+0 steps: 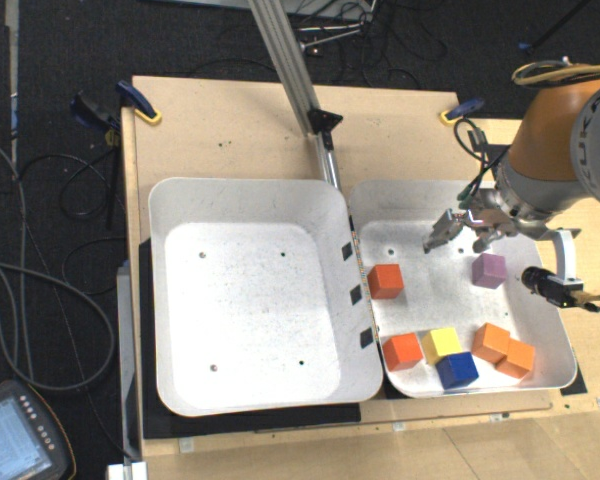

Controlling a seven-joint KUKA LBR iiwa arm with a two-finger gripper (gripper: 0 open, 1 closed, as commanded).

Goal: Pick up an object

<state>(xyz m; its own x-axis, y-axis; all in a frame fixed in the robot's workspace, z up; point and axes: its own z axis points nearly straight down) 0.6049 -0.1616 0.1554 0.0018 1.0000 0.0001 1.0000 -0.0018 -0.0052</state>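
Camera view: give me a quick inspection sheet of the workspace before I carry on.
Surface: wooden bench bearing left bin and right bin.
Job's things: right bin holds purple block, four orange blocks, yellow block, blue block.
Clutter: nothing seen.
Grippers: gripper above right bin, holding nothing.
Cables: on dark floor, left and top.
Surroundings: blue-yellow clamps; metal pole.

end effector [458,230] over right bin [550,313] | purple cube [489,269] just beside | nothing between fingers
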